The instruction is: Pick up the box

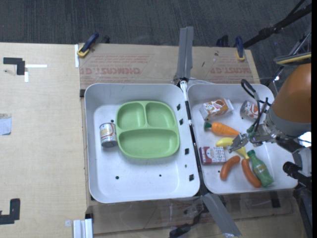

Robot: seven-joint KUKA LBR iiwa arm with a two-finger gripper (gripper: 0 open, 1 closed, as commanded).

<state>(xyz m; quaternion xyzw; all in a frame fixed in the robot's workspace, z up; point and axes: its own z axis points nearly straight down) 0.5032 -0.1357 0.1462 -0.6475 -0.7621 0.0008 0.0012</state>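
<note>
Nearest us the green bottle (260,168) crowds the right bin (233,188), so we hover our gripper (241,141), fingers apart and empty, beside the dark red box (212,155).

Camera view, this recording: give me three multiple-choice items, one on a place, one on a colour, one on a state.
1. Where is the tin can?
A. Left bin, left of the divided plate
B. Right bin, beside the bottle
C. On the bench

2. What colour is the divided plate?
A. Blue
B. Green
C. Red

3. How is the green bottle placed?
A. Standing upright
B. Lying down in the right bin
C. Resting on the plate

Answers: 1 A, it lies against the plate's left edge. 2 B, the plate is pale green. 3 B, it lies flat beside the sausages.
</note>
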